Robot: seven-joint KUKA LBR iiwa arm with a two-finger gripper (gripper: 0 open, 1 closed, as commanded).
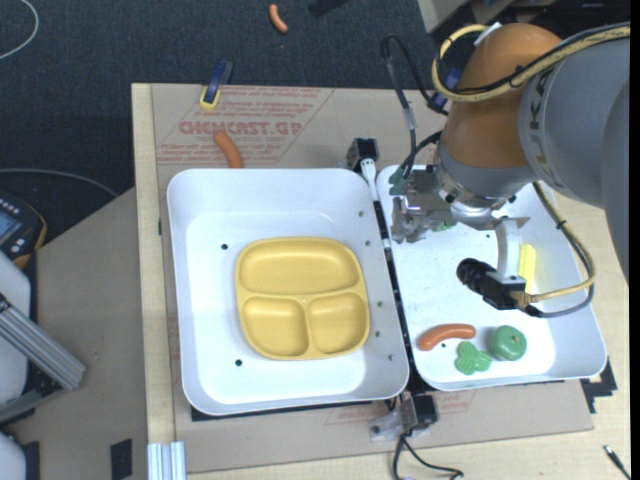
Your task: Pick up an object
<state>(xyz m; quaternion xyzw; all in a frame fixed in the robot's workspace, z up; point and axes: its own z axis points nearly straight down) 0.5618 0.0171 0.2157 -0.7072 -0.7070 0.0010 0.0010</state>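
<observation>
round green toy [509,343] sits nearest, at the front of the right bin [430,288]

just beside the round green toy, on its left, is a bumpy green toy [472,359]. an orange toy sausage [447,336] lies next to them, a bit more to the left. all three lie loose on the white floor of the bin, near its front edge. the gripper [415,223] hangs over the far left corner of this bin, close to the wall between the two bins and well apart from the toys. i cannot tell if it is spread apart or pressed together. the left bin [200,268] has a yellow plate [300,298] with three parts lying flat in its middle. behind that bin, a second orange sausage [228,148] lies on the brown board [290,118], and a blue and yellow clip [213,86] sits at the board's far edge.
</observation>
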